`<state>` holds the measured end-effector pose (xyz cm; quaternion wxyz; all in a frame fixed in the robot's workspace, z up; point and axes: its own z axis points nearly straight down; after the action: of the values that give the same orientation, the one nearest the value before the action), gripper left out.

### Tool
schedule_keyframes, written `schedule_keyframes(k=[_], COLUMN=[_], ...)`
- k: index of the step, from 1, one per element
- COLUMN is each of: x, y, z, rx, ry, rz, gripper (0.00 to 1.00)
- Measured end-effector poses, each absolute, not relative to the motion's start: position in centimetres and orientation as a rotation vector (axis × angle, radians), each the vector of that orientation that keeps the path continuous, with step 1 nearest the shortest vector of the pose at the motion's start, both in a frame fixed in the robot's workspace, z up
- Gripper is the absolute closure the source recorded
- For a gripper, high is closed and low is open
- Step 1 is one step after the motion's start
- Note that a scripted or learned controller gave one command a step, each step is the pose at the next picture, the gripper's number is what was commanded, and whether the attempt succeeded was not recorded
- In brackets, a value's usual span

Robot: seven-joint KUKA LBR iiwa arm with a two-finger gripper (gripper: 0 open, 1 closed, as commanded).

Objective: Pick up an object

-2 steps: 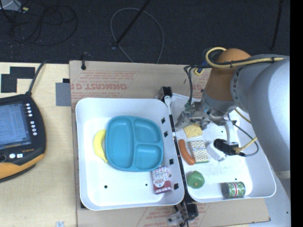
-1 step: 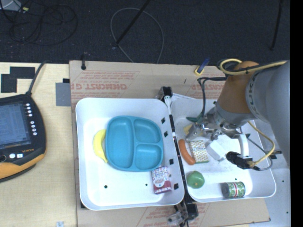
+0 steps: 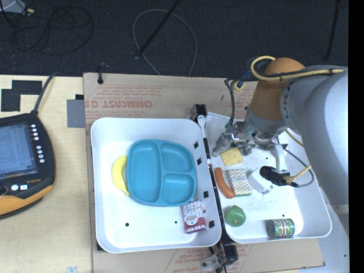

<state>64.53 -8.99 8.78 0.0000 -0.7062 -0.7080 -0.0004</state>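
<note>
My gripper (image 3: 239,142) is low in the back left part of the right bin (image 3: 310,206), under the grey arm with its orange band (image 3: 277,68). A yellow cheese wedge (image 3: 231,156) lies just in front of and below the gripper, very close to it. Whether they touch is not clear. In front of the wedge lie an orange sausage (image 3: 223,183) and a patterned square packet (image 3: 239,182) side by side. A green apple (image 3: 234,215) and a green can (image 3: 280,227) rest near the bin's front wall.
The left bin (image 3: 108,209) holds a blue divided plate (image 3: 161,172), a yellow banana (image 3: 119,174) tucked at its left edge, and a red-and-white carton (image 3: 194,216) at the front right. A tablet pendant (image 3: 23,158) sits on the bench far left.
</note>
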Motion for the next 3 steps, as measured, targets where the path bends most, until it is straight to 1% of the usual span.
schedule_keyframes(k=[1,2,3], x=[58.8,64.6,64.4], y=[-9.1,-9.8,-9.8], z=[8.7,8.8,8.7], rx=[-2.219,-2.220,-2.218], ry=[-2.216,-2.226,-2.222], rz=[0.006,-0.001,0.003], gripper=[0.00,0.00,0.00])
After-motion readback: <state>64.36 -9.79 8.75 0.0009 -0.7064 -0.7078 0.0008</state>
